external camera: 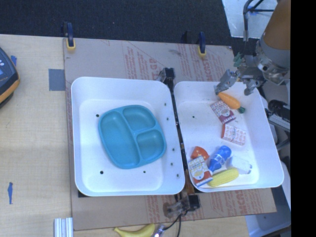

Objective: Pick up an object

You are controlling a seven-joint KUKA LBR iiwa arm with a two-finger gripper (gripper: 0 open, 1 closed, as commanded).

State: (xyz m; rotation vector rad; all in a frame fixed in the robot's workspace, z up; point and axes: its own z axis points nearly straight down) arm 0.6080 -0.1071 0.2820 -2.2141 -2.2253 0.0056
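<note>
Yellow and curved, a banana [134,229] lies at the bottom edge of the view on a sheet of brown cardboard [143,58] printed with faded red lettering. That sheet covers a pale wooden bench [29,147] and is held at its far edge by two blue and yellow clamps [69,36]. A grey patch of tape [56,79] sits on the wood just left of the cardboard, and the corner of a dark handheld device [7,78] with an orange rim pokes in from the left. Beyond the bench the floor is dark carpet [123,6].

Two white bins stand side by side on the cardboard. In the left bin [79,132] a blue divided plate [131,135] lies flat. The right bin [264,142] holds two small red and white packets [223,111], a pouch with an orange top [198,164], a blue bottle [219,158], a yellow corn cob [223,177] near the front rim, and an orange carrot [229,100] near the far right corner.

The gripper [239,84] hangs over that far corner with its fingers spread wide apart, nothing between them, just above the carrot.
</note>
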